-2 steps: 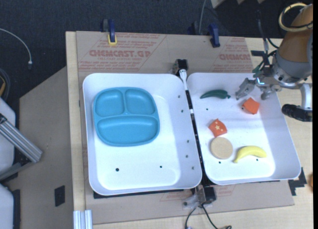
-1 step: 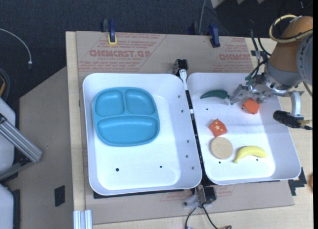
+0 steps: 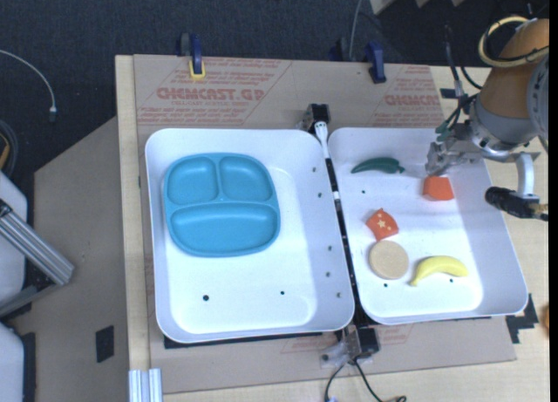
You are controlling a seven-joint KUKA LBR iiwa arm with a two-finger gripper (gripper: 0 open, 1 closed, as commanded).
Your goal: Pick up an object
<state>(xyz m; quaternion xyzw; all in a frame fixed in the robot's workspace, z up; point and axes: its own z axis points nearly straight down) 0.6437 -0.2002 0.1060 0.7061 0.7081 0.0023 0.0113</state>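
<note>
Camera view, we saw the fingers (image 3: pixel 440 161) hanging just above an orange block (image 3: pixel 438 188) in the right bin (image 3: pixel 497 256) — their opening we couldn't tell, blue tray (image 3: pixel 222 205) in the left bin (image 3: pixel 253 300).

Brown board-topped bench (image 3: pixel 261 86) bearing two white bins (image 3: pixel 253 304) (image 3: pixel 488 278) side by side.

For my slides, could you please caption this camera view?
Grey arm's gripper poised above small orange block in right white bin.
</note>
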